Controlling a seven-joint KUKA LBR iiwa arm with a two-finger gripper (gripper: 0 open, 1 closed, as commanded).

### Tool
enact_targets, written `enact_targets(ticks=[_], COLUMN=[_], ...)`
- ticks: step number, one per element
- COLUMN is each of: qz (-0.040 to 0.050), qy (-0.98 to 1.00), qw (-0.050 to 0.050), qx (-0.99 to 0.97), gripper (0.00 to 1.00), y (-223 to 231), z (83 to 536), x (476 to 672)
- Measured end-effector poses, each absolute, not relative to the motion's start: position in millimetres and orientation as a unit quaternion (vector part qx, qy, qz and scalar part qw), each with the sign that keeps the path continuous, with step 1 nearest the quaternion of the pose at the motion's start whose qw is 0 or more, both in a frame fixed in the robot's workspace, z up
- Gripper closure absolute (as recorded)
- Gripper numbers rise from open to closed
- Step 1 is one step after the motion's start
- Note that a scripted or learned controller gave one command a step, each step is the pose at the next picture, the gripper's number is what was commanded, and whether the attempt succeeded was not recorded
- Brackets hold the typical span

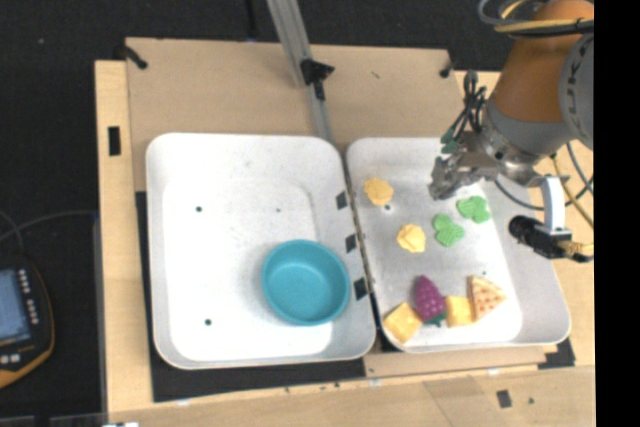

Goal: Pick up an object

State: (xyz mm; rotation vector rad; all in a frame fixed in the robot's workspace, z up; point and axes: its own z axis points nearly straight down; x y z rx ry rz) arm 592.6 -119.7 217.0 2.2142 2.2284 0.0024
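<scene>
Gripper (446, 177) over right bin (540, 315), near green pieces (460, 220); finger state we cannot tell; risk: closely spaced toys, so we judge a descent may nudge rather than grasp

We see two white bins side by side on the tabletop (240, 75). The left bin (200, 175) holds a blue bowl (305, 281). In the right bin (540, 310) lie two yellow pieces (378, 191) (411, 237), two green pieces (473, 208) (449, 231), purple grapes (428, 298), a yellow block (402, 322) and a pizza slice (485, 295). Our end effector (445, 177) hangs over the right bin's far part, near the green pieces.
</scene>
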Motion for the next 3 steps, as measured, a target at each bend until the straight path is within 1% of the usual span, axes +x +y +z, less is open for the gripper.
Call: enact_targets(ticks=[1, 2, 3], qz=[0.0008, 0.0006, 0.0006], qy=[0.708, 0.708, 0.71], qw=[0.0, 0.0, 0.0], qx=[0.706, 0.706, 0.705], gripper=[1.0, 1.0, 1.0], y=[-59.9, -8.1, 44.5], z=[219.0, 220.9, 217.6], x=[589.3, 595.6, 590.5])
